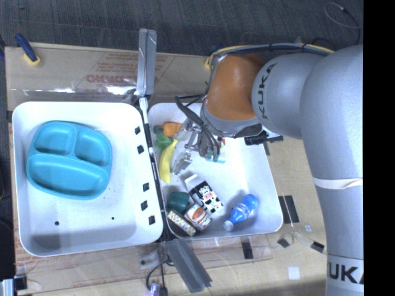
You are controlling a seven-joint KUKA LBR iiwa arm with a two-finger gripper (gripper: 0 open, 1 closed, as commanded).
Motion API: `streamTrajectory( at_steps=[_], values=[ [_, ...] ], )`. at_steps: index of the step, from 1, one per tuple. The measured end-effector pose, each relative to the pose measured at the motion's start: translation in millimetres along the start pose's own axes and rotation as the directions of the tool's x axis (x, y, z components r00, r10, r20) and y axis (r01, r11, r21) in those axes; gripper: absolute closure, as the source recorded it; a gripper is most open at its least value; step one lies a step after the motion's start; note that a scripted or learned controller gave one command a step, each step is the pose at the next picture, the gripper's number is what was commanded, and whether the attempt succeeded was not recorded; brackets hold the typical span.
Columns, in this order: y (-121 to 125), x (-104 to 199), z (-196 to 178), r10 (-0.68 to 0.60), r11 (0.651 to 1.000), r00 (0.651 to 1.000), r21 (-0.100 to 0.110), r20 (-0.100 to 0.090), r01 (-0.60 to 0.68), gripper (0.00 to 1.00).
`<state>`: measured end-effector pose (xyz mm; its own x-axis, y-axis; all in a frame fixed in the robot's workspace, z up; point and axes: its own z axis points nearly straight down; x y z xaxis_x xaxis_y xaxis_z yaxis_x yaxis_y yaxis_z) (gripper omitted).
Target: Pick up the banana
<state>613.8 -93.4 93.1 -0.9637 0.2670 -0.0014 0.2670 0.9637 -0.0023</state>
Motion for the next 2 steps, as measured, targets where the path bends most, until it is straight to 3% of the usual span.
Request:
streamTrajectory(
  at_steps=[1, 2],
  values=[
    [0.9, -0.8, -10.8, -0.003, 1.0, 1.0, -0.001, 0.002, 0.003, 1.0],
    [1.1, -0.7, -10.8, -0.003, 1.0, 1.0, -0.001, 0.002, 0.003, 0.0]
  ],
)
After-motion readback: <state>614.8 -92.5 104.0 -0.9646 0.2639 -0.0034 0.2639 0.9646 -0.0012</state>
